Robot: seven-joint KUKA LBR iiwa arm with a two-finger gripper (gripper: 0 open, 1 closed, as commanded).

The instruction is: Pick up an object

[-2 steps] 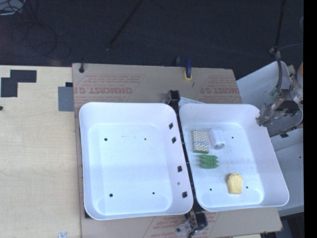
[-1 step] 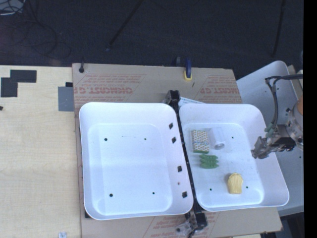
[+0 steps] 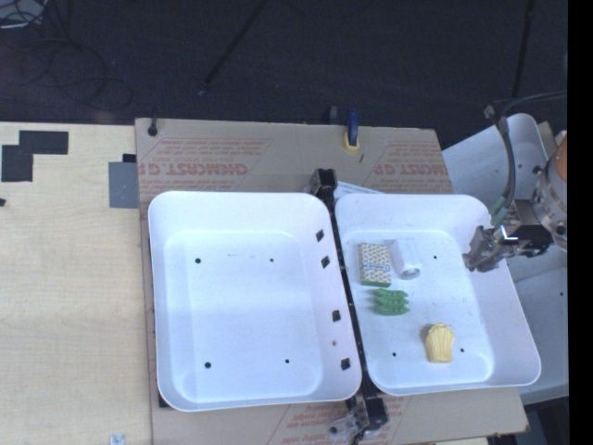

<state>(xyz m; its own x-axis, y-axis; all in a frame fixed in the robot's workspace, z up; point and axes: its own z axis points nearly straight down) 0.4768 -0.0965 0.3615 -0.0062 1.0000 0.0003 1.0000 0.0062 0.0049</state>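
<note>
Four objects sit in the right bin (image 3: 505,341), and my tool (image 3: 482,253) hangs over that bin's right edge, near its far right corner. Whether it's open or closed I can't tell from up here, and I see nothing in its grip. Everything I could pick lies to the left of the tool, toward the divider between the bins. Nearest the far side is a small white cylinder (image 3: 406,259), just beside a patterned packet (image 3: 374,262) whose long axis runs from the far edge toward the near edge. Below them is a green knobbly piece (image 3: 391,302), lying crosswise, and closer to the near right corner sits a yellow lump (image 3: 440,343), well apart from the rest. I judge the white cylinder the shortest reach, straight left across open bin floor. The floor is smooth white plastic with plenty of bare room around the yellow lump, less around the cluster. The left bin (image 3: 176,304) sits alongside on the tabletop (image 3: 65,295).
</note>
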